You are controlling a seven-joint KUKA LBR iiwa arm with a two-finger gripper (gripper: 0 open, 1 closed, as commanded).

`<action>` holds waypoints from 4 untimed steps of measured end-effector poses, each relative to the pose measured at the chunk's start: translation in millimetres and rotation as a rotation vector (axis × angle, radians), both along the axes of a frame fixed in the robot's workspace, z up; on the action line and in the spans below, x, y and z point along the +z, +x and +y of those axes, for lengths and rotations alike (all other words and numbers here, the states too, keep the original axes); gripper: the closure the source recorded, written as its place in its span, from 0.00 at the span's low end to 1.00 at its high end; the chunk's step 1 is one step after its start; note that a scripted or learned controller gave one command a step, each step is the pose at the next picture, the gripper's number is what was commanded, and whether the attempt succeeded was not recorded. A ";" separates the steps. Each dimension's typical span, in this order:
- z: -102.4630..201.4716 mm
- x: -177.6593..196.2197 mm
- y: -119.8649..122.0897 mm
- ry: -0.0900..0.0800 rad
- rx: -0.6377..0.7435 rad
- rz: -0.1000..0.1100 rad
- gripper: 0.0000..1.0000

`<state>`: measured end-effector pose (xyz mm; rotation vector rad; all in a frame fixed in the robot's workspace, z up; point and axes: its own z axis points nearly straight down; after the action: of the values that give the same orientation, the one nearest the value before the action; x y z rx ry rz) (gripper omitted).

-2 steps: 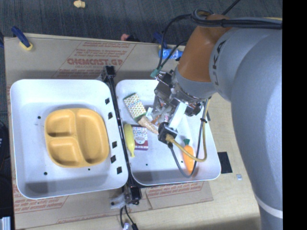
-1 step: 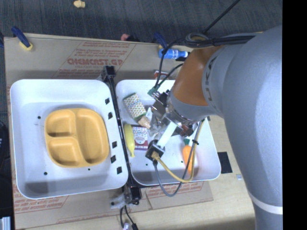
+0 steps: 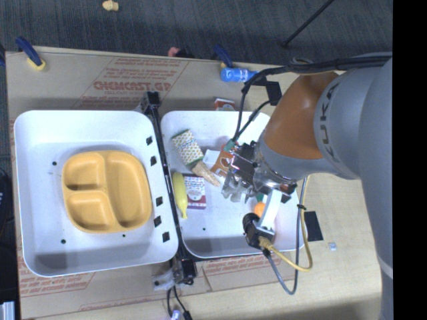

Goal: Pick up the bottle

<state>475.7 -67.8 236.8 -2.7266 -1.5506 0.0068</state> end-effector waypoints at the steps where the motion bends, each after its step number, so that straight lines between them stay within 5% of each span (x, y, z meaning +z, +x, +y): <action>1: -12.5 -26.3 -0.3 0.000 -0.110 0.001 1.00; 2: -70.1 10.4 0.4 0.000 0.361 -0.004 1.00; 3: -115.9 -35.5 0.1 0.001 0.407 -0.003 1.00; 4: -135.3 -90.6 -0.1 0.005 0.804 -0.003 1.00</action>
<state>475.6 -203.2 146.2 -1.9018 -2.4939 0.0021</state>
